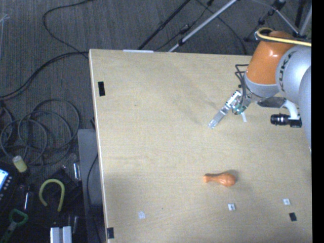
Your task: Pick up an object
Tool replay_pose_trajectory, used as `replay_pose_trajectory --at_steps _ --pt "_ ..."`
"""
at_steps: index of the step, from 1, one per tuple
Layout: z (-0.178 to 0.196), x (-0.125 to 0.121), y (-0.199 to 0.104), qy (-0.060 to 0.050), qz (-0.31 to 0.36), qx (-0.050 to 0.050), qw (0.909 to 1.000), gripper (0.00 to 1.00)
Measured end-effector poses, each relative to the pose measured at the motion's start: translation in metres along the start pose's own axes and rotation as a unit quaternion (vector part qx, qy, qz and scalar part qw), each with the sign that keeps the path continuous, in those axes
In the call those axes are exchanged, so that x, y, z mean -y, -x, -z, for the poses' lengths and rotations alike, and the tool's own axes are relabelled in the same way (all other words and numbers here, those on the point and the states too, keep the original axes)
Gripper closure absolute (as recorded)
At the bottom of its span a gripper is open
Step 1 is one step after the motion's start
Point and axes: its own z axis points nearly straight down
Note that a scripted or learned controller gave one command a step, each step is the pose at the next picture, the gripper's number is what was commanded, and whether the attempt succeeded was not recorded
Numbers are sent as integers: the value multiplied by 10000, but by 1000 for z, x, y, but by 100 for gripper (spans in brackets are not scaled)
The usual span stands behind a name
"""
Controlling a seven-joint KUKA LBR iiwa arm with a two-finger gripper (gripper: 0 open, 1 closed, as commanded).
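The gripper (218, 119) hangs right of centre over the bare wooden bench (152, 135); its grip I cannot tell. The orange pear-shaped object (220, 178) lies below it, well apart.

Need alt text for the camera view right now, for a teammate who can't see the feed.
A grey arm with an orange band reaches in from the right, its gripper hanging above a bare stretch of a light wooden bench top. A small orange pear-shaped object lies on the bench nearer the camera, apart from the gripper. Cables and tools litter the dark floor at left.
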Motion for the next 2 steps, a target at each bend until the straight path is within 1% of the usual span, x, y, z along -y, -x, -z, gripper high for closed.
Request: replay_pose_trajectory --at_steps 1,2 --pt "10 -2 0 32 -3 3 10000 100" --pt "94 -38 -45 9 -310 0 9995 100"
